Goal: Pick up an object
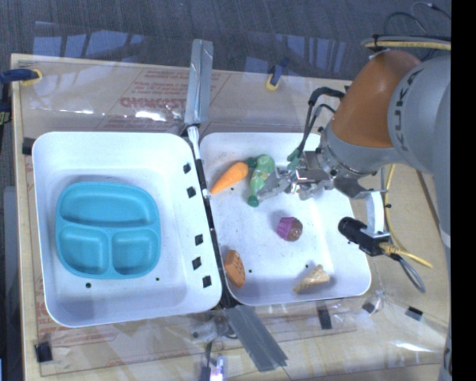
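The gripper (276,182) sits over the right bin (345,280), beside a green vegetable (261,173) and a carrot (229,177). A purple item (289,228) lies nearby. The left bin (47,153) contains a blue tray (107,229).

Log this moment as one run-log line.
gripper over right bin | beside green vegetable | grasp unconfirmed | carrot, purple item loose
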`<action>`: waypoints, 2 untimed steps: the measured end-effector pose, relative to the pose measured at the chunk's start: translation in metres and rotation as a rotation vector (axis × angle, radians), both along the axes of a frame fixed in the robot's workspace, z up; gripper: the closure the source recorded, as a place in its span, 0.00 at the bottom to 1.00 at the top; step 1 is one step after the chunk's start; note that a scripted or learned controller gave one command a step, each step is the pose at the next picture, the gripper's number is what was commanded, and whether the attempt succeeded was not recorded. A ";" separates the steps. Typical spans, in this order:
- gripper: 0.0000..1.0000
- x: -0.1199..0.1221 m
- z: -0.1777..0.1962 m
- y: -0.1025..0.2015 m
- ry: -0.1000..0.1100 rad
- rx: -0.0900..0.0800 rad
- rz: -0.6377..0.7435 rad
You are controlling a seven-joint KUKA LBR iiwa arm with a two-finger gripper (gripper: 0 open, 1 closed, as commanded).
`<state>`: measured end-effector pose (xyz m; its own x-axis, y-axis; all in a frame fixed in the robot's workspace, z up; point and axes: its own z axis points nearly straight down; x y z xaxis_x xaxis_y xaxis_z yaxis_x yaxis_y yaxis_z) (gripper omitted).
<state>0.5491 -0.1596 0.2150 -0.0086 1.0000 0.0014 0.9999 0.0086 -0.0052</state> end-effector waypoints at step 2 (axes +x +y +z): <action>0.00 0.095 -0.124 -0.020 0.003 -0.002 -0.033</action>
<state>0.6443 -0.1799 0.0905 0.0245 0.9997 -0.0003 0.9997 -0.0245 -0.0079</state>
